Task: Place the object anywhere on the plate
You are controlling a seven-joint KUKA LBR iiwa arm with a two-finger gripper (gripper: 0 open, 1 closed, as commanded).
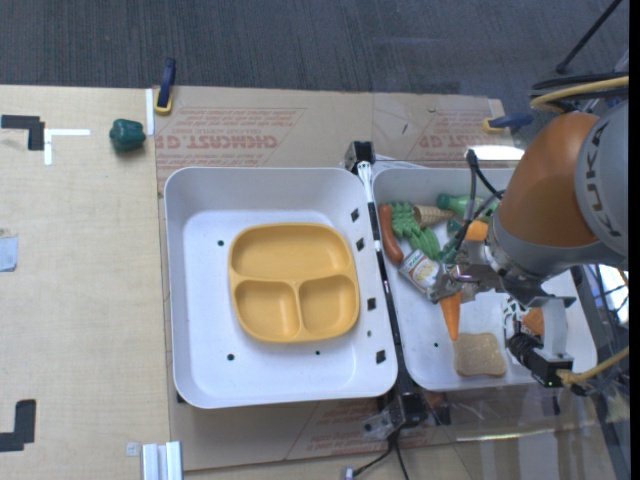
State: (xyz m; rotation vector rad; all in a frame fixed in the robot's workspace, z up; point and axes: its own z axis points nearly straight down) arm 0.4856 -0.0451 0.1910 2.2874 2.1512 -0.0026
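A yellow plate (294,280) with three compartments lies in the left white bin (190,298). The right white bin (425,363) holds several toy foods. Among them are a red sausage (389,234), a green leafy piece (412,225), a small labelled bottle (420,269), an orange carrot (451,317) and a tan bread slice (480,354). My gripper (452,282) hangs low over the right bin, just above the carrot's top and beside the bottle. The arm's wrist hides most of it, and nothing shows as held.
The grey and orange arm (555,198) covers the right bin's far right side. An ice-cream cone (432,213) lies near that bin's back wall. A dark green object (127,135) sits on the bench at the far left. Black clips join the two bins.
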